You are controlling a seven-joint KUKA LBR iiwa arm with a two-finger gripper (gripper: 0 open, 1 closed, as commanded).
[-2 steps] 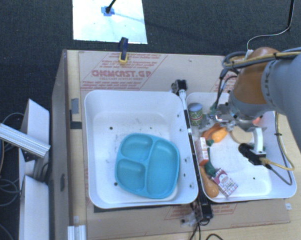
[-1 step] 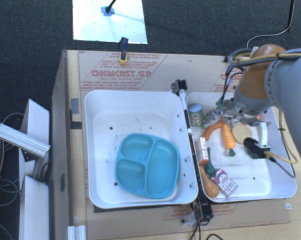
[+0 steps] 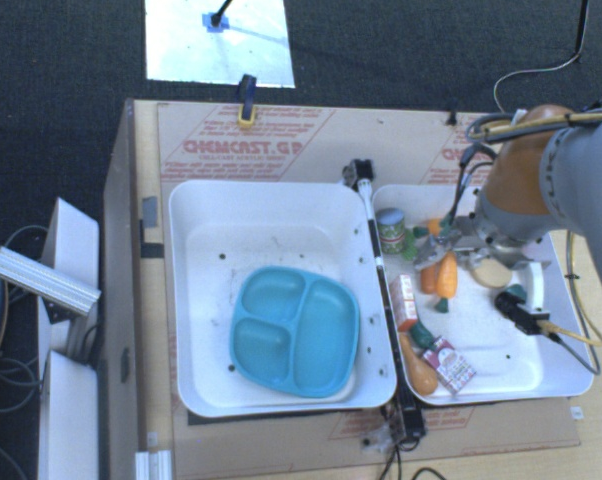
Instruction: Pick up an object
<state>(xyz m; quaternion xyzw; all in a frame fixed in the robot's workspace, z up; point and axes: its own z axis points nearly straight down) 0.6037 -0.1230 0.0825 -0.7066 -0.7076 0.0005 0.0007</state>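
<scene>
Orange carrot stands near upright below the pincer.

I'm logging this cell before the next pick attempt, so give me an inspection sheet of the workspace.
Surface: bench covered with printed brown sheet, bearing two white bins.
Job's things: right bin holds a small can, an orange carrot-like piece, another orange piece, a printed packet, small green bits.
Clutter: left bin holds a blue divided plate.
Grippers: gripper low over the right bin by the carrot; jaws unclear.
Cables: black cable upper right; wires at left edge.
Surroundings: dark floor, white sheet beyond bench.
</scene>
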